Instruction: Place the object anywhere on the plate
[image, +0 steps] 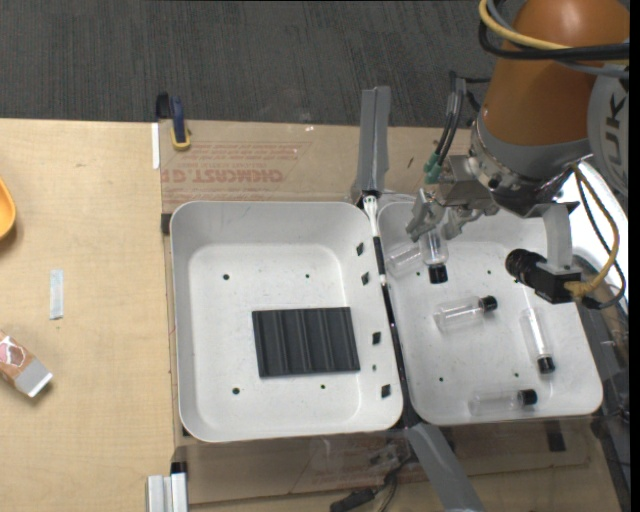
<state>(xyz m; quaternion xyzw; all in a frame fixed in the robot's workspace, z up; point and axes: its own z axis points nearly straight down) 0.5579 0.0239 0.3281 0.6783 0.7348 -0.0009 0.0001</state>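
Nearest the lens, a clear plastic tube with a black cap (505, 402) lies on its side by the front rim of the right-hand shallow white bin (470, 365). It is one of several such tubes there.

The likeliest object for this step is another clear, black-capped tube (436, 258) at the back left of that bin. It sits directly under the grey two-finger gripper (435, 228), cap towards the camera. I cannot tell whether the gripper is spread, pressed together or already pinching the tube, because metal and clear plastic overlap from this angle. I also cannot tell whether the tube is lifted or resting on the bin floor.

My judgement is that the grasp itself is the step in hand. To do it well:

- Close across the tube's barrel rather than its cap. A smooth round tube can roll or squirt out of a shallow bite.
- Rise straight up, high enough to clear both rims and the clips where the bins meet.
- Travel left to the dark ribbed rectangular plate (305, 340) in the middle of the left white bin (185, 300).
- Set the tube down low and along the ribs, so the grooves stop it rolling off.

Two more tubes (465, 313) (537, 340) lie well apart to the right, out of the path, and the tan counter (80, 220) lies beyond the bins.
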